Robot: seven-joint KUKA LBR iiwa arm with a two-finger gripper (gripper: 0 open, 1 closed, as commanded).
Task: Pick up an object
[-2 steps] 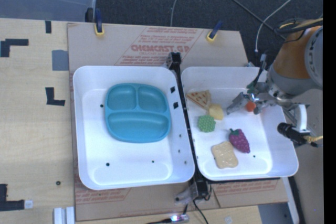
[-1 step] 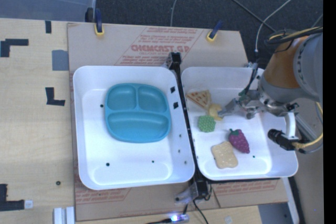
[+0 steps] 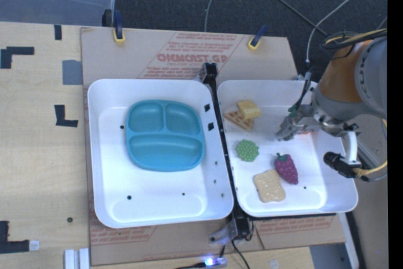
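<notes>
Nearest to me, at the front of the right bin (image 3: 340,201), lies the tan cracker-like piece (image 3: 269,186), and just behind it to the right the purple grape bunch (image 3: 286,168), the two almost touching. A little further back sits the green knobbly piece (image 3: 247,150), then the waffle-looking wedge (image 3: 238,118) with the yellow block (image 3: 249,109) resting against or on it. I see the gripper (image 3: 289,128) low over bare bin floor in the middle of that bin, near the grapes and the green piece but apart from both, with nothing between its tips; whether they are spread or closed I cannot tell, the tip is too small and blurred. I judge that no pick is made yet, and any of these five could serve as the object. My worry is that a descent from here would close on bare plastic between the pieces. If I steer for the grapes, a finger could nudge the cracker or roll the bunch aside. The yellow block and waffle sit so close that a grip might catch both badly. The left bin (image 3: 101,154) holds only a blue divided plate (image 3: 165,135), and beyond lies the cardboard sheet (image 3: 189,53) clamped on the tabletop (image 3: 38,148).
</notes>
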